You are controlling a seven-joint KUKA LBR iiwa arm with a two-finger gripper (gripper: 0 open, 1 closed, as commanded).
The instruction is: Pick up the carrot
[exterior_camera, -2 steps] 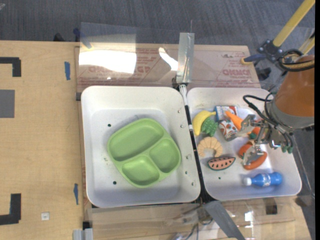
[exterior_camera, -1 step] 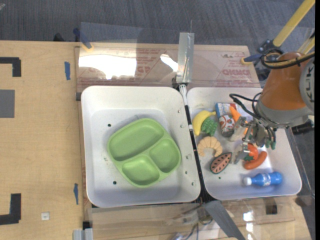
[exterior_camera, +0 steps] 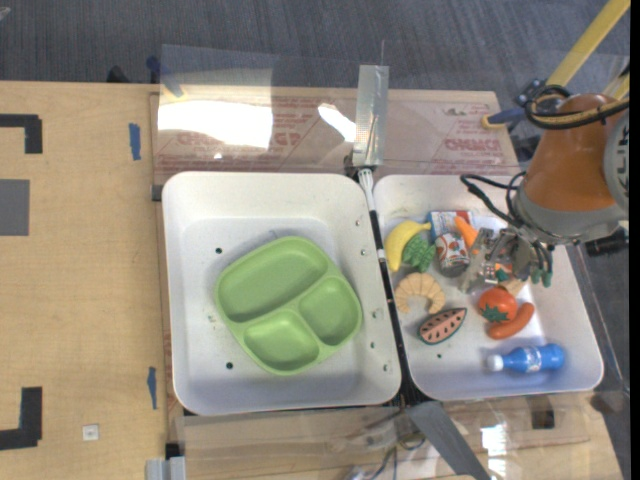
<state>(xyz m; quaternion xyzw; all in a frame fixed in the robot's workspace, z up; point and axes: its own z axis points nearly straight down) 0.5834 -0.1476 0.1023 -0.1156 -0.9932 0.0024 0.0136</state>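
Hanging low over the right white plastic bin (exterior_camera: 585, 353), the metal two-finger claw (exterior_camera: 500, 259) sits just right of the small orange toy carrot (exterior_camera: 466, 232), presumably lining up a grab. Whether it is spread or closed I cannot tell; nothing visibly sits in it.

Both bins: the left bin (exterior_camera: 190, 268) and right bin (exterior_camera: 575, 308) look like smooth white plastic with a soft sheen. The green plate (exterior_camera: 288, 303) reads as matt plastic, evenly coloured. Over to the toys: banana (exterior_camera: 403, 240), carrot (exterior_camera: 465, 232) and tomato (exterior_camera: 500, 308) all look like glossy moulded plastic, the blue bottle (exterior_camera: 528, 359) shinier. The bench (exterior_camera: 80, 298) shows pale, matt wood. The gripper (exterior_camera: 503, 258) glints like bare metal, and the orange band (exterior_camera: 565, 173) is smooth.
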